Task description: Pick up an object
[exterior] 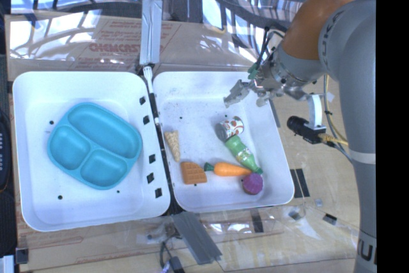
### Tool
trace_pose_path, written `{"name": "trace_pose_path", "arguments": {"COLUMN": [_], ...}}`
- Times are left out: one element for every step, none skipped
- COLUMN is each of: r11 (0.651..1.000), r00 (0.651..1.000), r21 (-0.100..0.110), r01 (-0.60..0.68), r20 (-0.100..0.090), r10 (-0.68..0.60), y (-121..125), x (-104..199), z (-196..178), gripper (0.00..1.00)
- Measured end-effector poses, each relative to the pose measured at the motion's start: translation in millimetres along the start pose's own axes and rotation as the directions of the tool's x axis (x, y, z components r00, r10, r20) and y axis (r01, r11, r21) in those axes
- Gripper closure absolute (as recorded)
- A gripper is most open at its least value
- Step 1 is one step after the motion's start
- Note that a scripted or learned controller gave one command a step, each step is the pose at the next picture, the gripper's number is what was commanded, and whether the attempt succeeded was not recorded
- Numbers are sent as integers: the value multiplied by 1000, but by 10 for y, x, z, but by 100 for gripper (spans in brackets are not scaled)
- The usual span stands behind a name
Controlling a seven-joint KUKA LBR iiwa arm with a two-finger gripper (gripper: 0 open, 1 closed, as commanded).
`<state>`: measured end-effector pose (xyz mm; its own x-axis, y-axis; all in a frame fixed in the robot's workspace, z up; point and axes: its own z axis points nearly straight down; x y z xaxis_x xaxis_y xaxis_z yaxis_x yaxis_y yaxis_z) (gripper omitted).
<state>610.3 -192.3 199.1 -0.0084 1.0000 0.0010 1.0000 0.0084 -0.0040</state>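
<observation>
My fingers (pixel 246 91) hang spread and empty above the right bin (pixel 192 96), and dropping onto the crowded bottle (pixel 242 151) and carrot (pixel 231 169) could fumble both.

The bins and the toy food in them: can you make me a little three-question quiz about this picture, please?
1. True or false: the blue plate lies in the same bin as the carrot.
2. Which thing lies closest to the purple ball? A) the waffle piece B) the green bottle C) the blue plate
3. Fill the gap: the end effector hovers above the ______ bin.

Key
1. False. The blue plate is in the left bin; the carrot is in the right bin.
2. B, the green bottle; its lower end nearly meets the ball.
3. Right; nothing is between its fingers.
</observation>
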Motion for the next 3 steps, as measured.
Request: {"name": "trace_pose_path", "arguments": {"r11": [995,995,936], "r00": [995,995,936], "r21": [-7,-4,-4], "r01": [-104,-99,-353], "r20": [0,-1,0], "r10": [104,99,353], "y": [-219,-220,-291], "x": [-58,-49,205], "z": [1053,956,275], "gripper": [0,100,100]}}
